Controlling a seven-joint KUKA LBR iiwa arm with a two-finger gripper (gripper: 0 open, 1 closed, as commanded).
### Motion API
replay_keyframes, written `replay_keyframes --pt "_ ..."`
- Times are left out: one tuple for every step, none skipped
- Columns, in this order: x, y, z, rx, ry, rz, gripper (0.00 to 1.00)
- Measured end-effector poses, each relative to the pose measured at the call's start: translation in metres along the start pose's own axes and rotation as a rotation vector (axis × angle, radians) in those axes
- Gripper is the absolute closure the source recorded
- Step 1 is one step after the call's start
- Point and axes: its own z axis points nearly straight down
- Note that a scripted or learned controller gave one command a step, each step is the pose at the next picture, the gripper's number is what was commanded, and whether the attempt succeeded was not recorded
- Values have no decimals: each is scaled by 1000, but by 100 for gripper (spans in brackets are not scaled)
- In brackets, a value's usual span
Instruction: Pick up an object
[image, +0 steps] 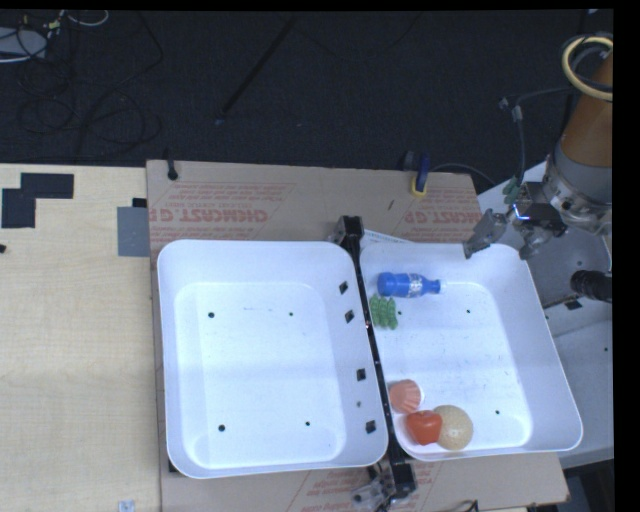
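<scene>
camera view | your gripper (503, 238) hangs over the right bin's (520, 345) far-right corner, fingers spread wide, holding nothing | blue bottle (408, 286) lies nearest, down-left of it by the divider, long axis across the bin, cap toward the arm | arm enters upper right, wrist tipped toward the bin

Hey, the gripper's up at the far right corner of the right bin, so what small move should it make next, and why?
Probably swing left toward the blue bottle. The gripper sits above the right bin rim with nothing between its fingers, and the bottle is the nearest object.
</scene>
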Motion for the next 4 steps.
replay_keyframes --pt "-45 -36 91 11 1 5 0" --pt "-58 -6 141 1 -1 -3 0" --pt "-57 -77 97 3 2 2 0" --pt "-58 -74 89 2 2 3 100"
